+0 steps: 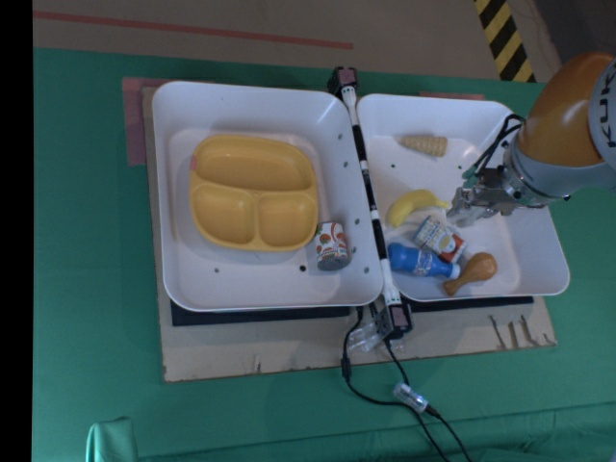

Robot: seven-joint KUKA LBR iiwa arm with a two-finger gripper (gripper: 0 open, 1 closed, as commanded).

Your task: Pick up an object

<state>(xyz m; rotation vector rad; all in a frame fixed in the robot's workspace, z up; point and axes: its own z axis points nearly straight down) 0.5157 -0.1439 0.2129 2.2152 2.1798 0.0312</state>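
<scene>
Green matting covers the bench (87,258), with a sheet of cardboard (260,354) under the two white bins, and bare floor with a yellow-black hazard stripe (496,17) up top. So that's my view from the remote seat.

Left bin (173,287) has a yellow divided plate (252,191) and a small printed can (332,245) standing near its lower right corner. Right bin (539,268) is where the pickable clutter sits: an ice cream cone toy (424,144) up top by itself, a banana (414,205) in the middle, then a small carton (439,237), a blue bottle (422,260) lying on its side and a toy drumstick (470,271) bunched together at the lower edge.

My gripper (469,203) hangs over the right bin, just right of the banana and just above the carton. Honestly can't tell from this angle how wide it's set, and I see nothing in it.

If it were my call, I'd go for the banana. It's the nearest thing and has free floor on both long sides, so the jaws could straddle it across the narrow way. The carton/bottle/drumstick pile looks too crowded, since anything there touches or nearly touches a neighbour. I'd shift slightly left, line up across the banana's curve, come straight down close to the bin floor, then close at its middle so it doesn't pivot out.
</scene>
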